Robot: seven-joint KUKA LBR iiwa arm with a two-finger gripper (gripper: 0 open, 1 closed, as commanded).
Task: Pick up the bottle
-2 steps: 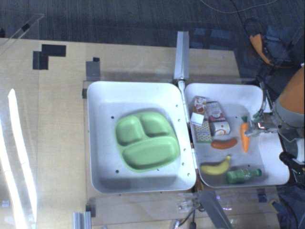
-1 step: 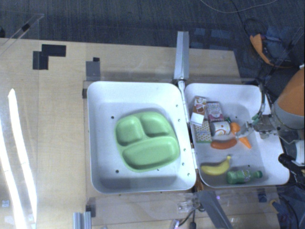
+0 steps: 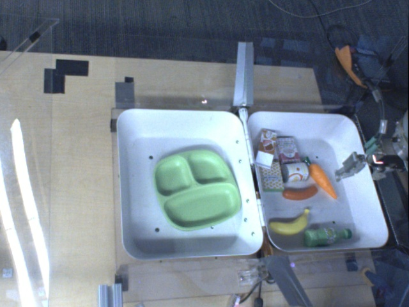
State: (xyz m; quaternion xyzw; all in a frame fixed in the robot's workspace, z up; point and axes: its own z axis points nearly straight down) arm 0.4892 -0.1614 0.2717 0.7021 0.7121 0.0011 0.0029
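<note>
The green bottle (image 3: 326, 236) is seen lying on its side at the near edge of the right bin (image 3: 348, 128), beside 1 banana (image 3: 291, 224), long axis left-right. The gripper (image 3: 352, 164) is held empty above it, toward the far-right; its spread cannot be told.

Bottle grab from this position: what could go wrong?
1. The green bottle lies on its side at the near wall of the right bin, which may leave the tool little room to close around it.
2. The banana lies right beside the bottle, so it might be nudged or caught instead.
3. The tool sits by the carrot, apart from the bottle; a straight descent would likely miss.
</note>
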